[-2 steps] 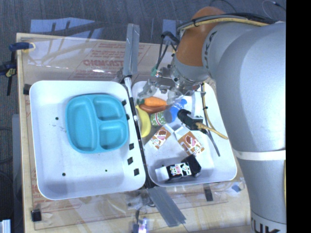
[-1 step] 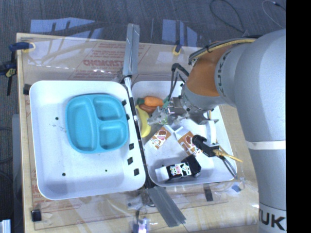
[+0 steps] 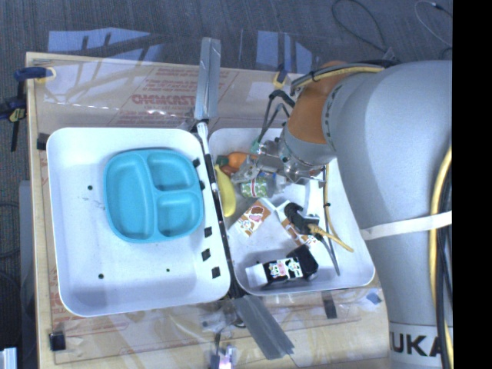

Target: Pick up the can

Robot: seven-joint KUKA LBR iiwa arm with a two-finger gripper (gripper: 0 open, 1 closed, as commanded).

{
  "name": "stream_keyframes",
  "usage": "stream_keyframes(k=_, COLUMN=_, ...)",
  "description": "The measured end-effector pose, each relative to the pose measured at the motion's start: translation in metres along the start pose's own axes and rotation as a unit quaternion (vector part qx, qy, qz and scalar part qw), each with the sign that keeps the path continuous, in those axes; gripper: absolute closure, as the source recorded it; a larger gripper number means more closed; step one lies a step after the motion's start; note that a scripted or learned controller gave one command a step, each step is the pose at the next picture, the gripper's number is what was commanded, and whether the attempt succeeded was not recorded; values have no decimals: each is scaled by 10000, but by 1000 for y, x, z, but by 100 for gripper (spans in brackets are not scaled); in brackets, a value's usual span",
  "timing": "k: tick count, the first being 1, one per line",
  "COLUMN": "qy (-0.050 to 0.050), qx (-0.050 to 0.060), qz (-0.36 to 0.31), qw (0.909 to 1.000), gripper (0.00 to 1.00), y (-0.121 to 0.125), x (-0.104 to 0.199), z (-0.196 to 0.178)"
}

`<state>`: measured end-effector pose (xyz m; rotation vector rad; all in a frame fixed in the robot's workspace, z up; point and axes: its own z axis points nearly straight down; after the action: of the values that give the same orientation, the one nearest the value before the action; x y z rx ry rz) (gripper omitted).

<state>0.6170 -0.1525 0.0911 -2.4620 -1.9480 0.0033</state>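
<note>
On the bench [image 3: 115, 91] the left bin [image 3: 77, 283] carries a blue divided tray [image 3: 150, 194], which has no part in this task. All the work lies in the right bin [image 3: 357, 261].

Along that bin's left wall lies a banana [image 3: 227, 194], with a small orange item [image 3: 237, 160] just beyond its far end. Just right of the banana, in the far half of the bin, sits the can [image 3: 257, 186], greenish with a silvery sheen; whether it stands or lies is hard to tell. A small printed packet [image 3: 254, 218] lies just in front of it. A black box with a white label [image 3: 290, 270] rests well apart, at the bin's near edge.

The end effector [image 3: 267, 169] hangs low directly over the can, at or very near its far right side. The wrist hides its tips, so I cannot tell whether it is apart, together or clamped on anything. The grey arm [image 3: 384, 152] comes in over the bin's right side.

By my judgement the step in hand is the approach or the grasp itself; the lift is not yet shown. The next move calls for the end effector to straddle the can alone, keeping clear of the banana and the packet crowding it, close firmly on the smooth wall, then rise straight up.
</note>
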Motion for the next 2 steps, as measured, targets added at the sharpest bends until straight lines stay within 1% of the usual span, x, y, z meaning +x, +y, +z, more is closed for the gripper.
stream_keyframes(k=1, qy=3, qx=14, qz=-34, qw=10000, gripper=100, y=0, x=1, z=-10)
stream_keyframes(k=2, qy=4, qx=-1, qz=83, qw=10000, gripper=100, y=5, x=103, z=-127)
